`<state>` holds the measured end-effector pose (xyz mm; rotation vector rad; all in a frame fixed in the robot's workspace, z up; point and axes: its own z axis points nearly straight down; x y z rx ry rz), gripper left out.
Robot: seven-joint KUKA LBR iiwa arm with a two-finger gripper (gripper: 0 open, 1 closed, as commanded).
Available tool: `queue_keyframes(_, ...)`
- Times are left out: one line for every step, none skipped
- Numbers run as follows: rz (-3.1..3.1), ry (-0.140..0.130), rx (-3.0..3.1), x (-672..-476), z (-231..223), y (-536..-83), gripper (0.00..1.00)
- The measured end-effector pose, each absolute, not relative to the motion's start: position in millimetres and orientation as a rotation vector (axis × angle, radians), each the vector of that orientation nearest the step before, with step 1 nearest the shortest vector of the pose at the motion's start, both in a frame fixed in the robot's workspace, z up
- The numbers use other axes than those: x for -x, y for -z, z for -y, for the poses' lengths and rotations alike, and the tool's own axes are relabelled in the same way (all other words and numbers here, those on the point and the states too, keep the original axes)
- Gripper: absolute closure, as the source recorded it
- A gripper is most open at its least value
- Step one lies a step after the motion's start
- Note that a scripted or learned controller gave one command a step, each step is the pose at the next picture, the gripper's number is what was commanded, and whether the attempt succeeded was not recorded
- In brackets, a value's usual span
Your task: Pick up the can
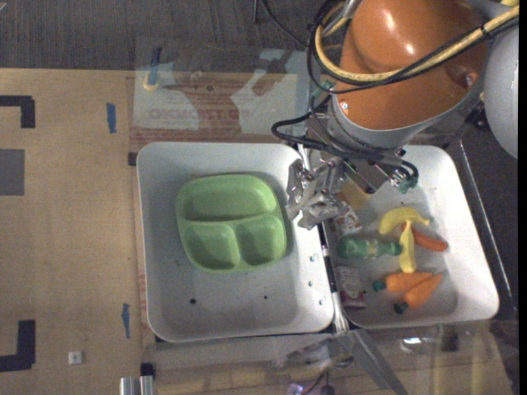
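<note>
**Operator:** Start at the near end of the bins. Where is the can?

**Arm:** I take the can to be the small red-and-white thing lying on its side at the near end of the right bin, tight against the wall shared with the left bin. It is small and blurred, so that's a judgement. Just beside it lie two carrots, loose, as if dropped in rather than arranged.

**Operator:** And further back?

**Arm:** A green bottle lies flat, then a banana with another carrot touching it. Nothing stands upright. The bin is shallow, so everything has settled on its side.

**Operator:** Where's your gripper?

**Arm:** My gripper hangs over the divider between the bins, beyond the bottle and near a crumpled packet. That is well apart from the can. I can't tell whether it is wide or narrow, because my own wrist hides too much, and I see nothing held in it.

**Operator:** Your pose?

**Arm:** I reach in from the right and point steeply down. My orange band bulks above the far edge, with yellow cables looped round it. The green divided plate sits alone in the left bin, off to one side of the job.

**Operator:** So what next?

**Arm:** I'd judge I must come nearer along the divider. The wall beside the can leaves little room.
</note>
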<state>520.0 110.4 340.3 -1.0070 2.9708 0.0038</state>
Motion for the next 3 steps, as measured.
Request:
queue_keyframes(-2.957, -0.004, 1.062, -496.9, -65, -306, 1.00)
queue_keyframes(-2.771, -0.005, 1.479, -522.4, -139, -266, 1.00)
queue_keyframes(-2.553, -0.005, 1.823, -482.3, -145, -377, 1.00)
